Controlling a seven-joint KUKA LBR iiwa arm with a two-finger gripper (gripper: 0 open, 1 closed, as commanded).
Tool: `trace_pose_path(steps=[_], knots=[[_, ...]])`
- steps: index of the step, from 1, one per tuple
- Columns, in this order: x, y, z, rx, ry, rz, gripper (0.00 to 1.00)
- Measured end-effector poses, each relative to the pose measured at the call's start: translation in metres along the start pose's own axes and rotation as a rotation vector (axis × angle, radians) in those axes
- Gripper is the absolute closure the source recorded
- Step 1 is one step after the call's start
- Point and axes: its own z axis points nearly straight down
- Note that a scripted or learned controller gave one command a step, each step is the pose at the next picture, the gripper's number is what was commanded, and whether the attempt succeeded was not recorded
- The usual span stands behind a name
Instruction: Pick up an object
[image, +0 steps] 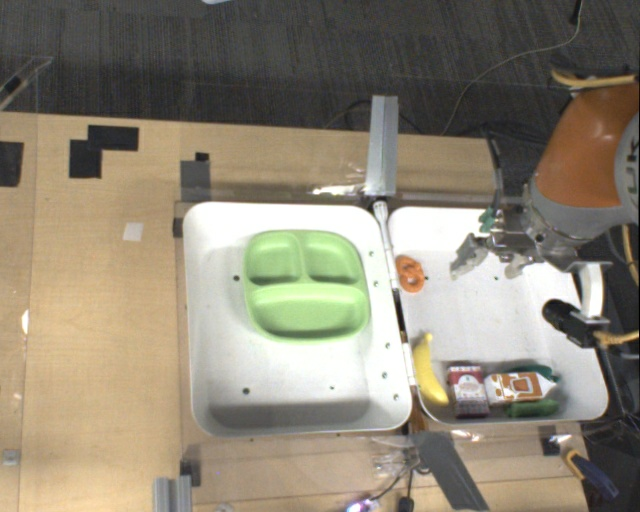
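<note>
My metal two-finger gripper (487, 252) spread wide, grasping nothing, over the right smooth white plastic bin (500, 320), curved yellow banana (428, 371) near left, glossy snack packets (505, 390) beside it

From my station I see the wooden bench (90, 300) carrying two shallow white bins side by side: the left bin (215, 330) and the right bin (500, 310), their inner rims touching. Black patches (100, 148) (flat, squarish) mark the bench's far left corner, with a small pale square (133, 232) nearby.

Green divided tray (304, 283) in left bin (215, 330)
</note>
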Motion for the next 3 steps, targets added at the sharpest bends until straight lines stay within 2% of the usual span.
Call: trace_pose_path(steps=[1,2,3], knots=[[0.001,-0.002,0.106,0.003,0.0,0.113,0.0],[-0.004,-0.067,0.133,-0.019,0.0,0.08,0.0],[0.008,-0.039,0.041,-0.001,-0.001,0.114,0.0]])
